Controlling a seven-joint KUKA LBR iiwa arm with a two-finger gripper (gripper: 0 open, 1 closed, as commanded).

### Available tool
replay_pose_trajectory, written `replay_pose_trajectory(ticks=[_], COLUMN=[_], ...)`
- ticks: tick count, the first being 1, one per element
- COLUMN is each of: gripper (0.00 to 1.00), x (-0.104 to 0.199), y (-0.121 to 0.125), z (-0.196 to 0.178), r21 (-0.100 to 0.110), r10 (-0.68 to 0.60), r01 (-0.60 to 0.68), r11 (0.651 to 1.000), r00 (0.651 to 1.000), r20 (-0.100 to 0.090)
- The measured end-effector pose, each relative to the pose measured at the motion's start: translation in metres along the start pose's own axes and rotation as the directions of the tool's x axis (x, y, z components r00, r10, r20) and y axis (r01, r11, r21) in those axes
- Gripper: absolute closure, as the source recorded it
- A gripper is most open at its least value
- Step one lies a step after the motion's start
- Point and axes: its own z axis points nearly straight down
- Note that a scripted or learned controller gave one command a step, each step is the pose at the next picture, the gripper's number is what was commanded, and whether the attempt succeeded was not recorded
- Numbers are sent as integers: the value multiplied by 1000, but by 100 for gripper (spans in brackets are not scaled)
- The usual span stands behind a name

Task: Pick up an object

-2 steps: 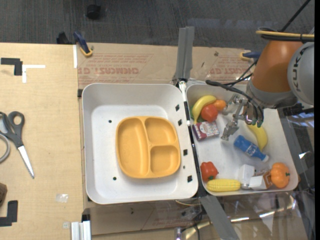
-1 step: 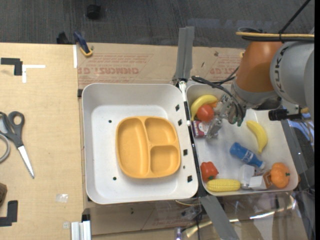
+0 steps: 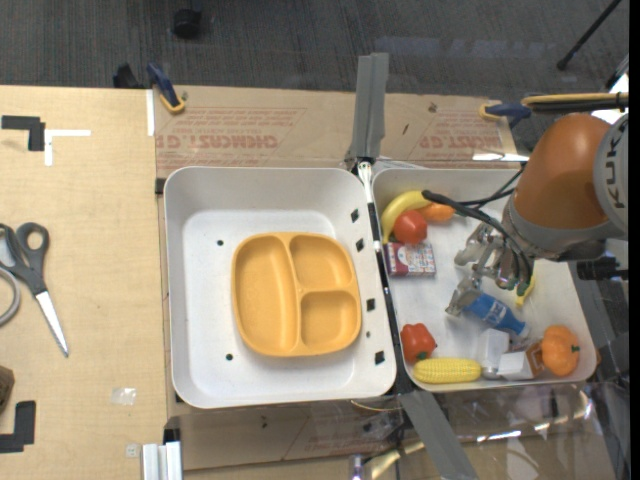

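Readable text: cardboard sheet (image 3: 262, 128) behind the bins is showing red print, upside down/mirrored from this cam, looks like "CHEMICAL GUYS", not fully sure. Small box (image 3: 411, 259) in the right bin (image 3: 583, 298) is carrying a pink/white label w/ print too small to read. White letters on the arm housing at frame right are cut off, unreadable.

Gripper (image 3: 468, 293) is hanging low over the right bin, mid-bin, fingers pointing down-left. Metal fingers look slightly parted w/ a narrow gap, nothing visibly between them. Tip is sitting just beside/above the blue object (image 3: 497, 313), can't tell if touching. Cables are looping from the wrist over the bin's back half.

Other stuff in right bin: banana (image 3: 399, 208) at back-left, orange piece (image 3: 437, 211) next to it, red tomato-like fruit (image 3: 409, 227) touching the banana, box just below that. Front row: red pepper (image 3: 418, 341), corn cob (image 3: 447, 371), white/clear item (image 3: 497, 353), small pumpkin (image 3: 558, 351) at front-right.

Left bin (image 3: 190, 298) is holding a yellow 3-compartment plate (image 3: 296, 293), centred, well apart from the gripper.

On the bench left: scissors (image 3: 38, 278), black tape marks. Blue clamps (image 3: 165, 88) are sitting on the cardboard's back edge.
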Motion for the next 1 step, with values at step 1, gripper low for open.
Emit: replay_pose_trajectory(ticks=[1], gripper=[0], x=[9], y=[-67], z=[-1], r21=[-1], r10=[-8], r01=[8], r11=[1000], r00=[1000], r20=[2])
